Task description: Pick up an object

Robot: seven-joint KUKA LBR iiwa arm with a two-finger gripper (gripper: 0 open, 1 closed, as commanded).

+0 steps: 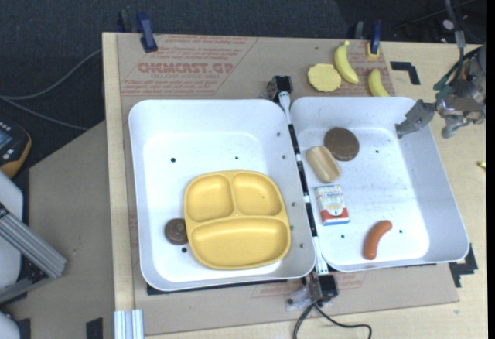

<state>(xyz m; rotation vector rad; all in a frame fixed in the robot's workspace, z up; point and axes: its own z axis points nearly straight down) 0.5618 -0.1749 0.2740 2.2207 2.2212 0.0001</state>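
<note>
In the left bin (pixel 147 144), a yellow divided tray (pixel 234 218) is seen nearest, with a small brown disc (pixel 176 231) touching its left side. In the right bin (pixel 433 198), a sausage (pixel 377 239) lies nearest, then a small carton (pixel 332 203), a bun (pixel 323 163) and a brown patty (pixel 341 143). Beyond, on the tabletop (pixel 193 66), two bananas (pixel 346 63) are placed. The pincer (pixel 433 119) is held over the right bin's far right rim; nothing is seen gripped, its opening cannot be judged
</note>
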